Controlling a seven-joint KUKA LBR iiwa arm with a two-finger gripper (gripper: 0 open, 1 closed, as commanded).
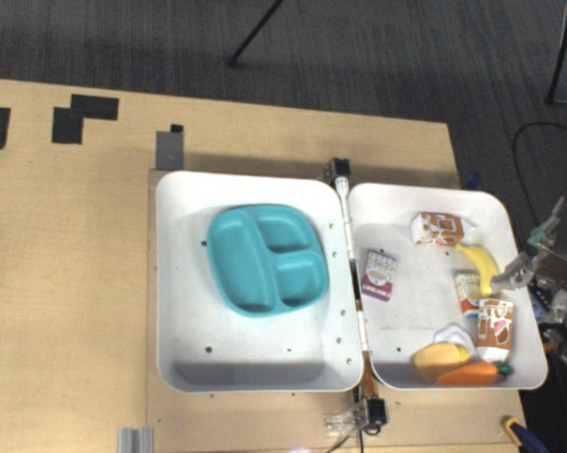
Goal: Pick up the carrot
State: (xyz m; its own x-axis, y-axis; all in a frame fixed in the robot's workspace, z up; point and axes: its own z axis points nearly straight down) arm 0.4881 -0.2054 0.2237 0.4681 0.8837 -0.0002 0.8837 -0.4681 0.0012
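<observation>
I saw carrot (467, 373) lying at near edge of right bin (400, 348), touching yellow fruit (441, 356), below carton (494, 327). Gripper (545, 256) sat at bin's right rim, well apart from carrot. Finger opening: could not tell. Nothing visibly held.

Grey metal end effector (550, 261), dark cabling

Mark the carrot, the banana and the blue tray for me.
carrot (467, 373): camera view, middle of its orange body.
banana (480, 263): camera view, middle of its curve.
blue tray (235, 266): camera view, floor of its large left compartment.
</observation>
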